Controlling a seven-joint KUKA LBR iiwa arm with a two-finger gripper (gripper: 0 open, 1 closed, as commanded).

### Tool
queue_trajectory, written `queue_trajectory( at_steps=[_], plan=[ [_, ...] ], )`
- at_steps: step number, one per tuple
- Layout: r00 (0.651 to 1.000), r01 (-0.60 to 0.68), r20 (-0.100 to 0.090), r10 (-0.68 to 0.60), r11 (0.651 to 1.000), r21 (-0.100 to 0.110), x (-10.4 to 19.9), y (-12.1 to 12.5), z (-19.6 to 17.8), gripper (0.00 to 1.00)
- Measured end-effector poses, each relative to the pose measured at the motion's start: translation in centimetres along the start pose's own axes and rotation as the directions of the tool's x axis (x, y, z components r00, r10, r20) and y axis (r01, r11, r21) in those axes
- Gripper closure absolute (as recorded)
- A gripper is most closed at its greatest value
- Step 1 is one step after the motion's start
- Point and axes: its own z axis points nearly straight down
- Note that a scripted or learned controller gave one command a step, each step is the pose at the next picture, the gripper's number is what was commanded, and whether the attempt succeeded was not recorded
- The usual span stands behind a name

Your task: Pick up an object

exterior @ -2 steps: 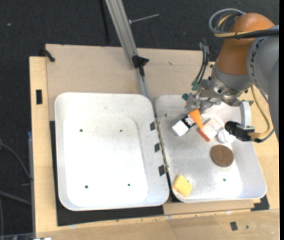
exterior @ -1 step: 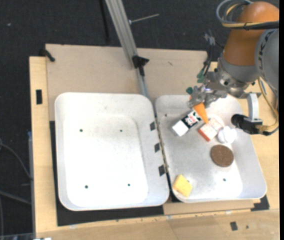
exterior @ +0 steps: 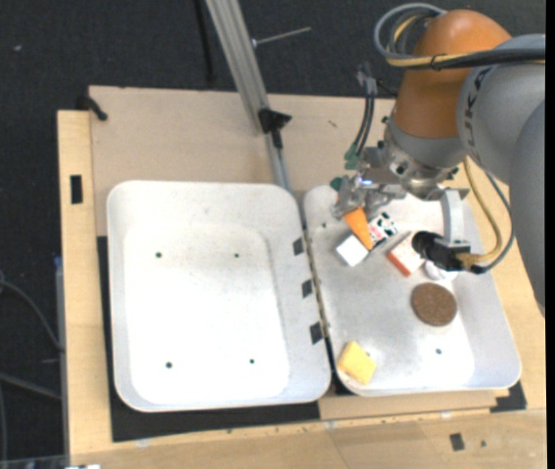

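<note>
My gripper point(exterior: 358, 195) hangs over the far left corner of the right bin point(exterior: 478, 355). Right beneath its tip lies an orange block point(exterior: 359, 224), with a white block point(exterior: 352, 252) touching it on the near side. The view does not show whether the orange block sits between the fingers. A small white piece with red and green marks point(exterior: 384, 229) and an orange-and-white piece point(exterior: 400, 255) lie just to the right. Further toward the front are a brown disc point(exterior: 435, 305) and a yellow wedge point(exterior: 358, 362).
The left bin point(exterior: 199, 291) stands beside the right one, the two rims meeting at the middle. A slanted aluminium bar point(exterior: 243, 62) runs down from the top to the bins' far junction. The arm's orange band and grey body cover the upper right.
</note>
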Motion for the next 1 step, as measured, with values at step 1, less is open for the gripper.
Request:
queue_trajectory(
  at_steps=[1],
  plan=[
    [1.0,0.002,-0.002,-0.002,1.0,-0.003,5.03,0.6,-1.1,1.0]
  ],
)
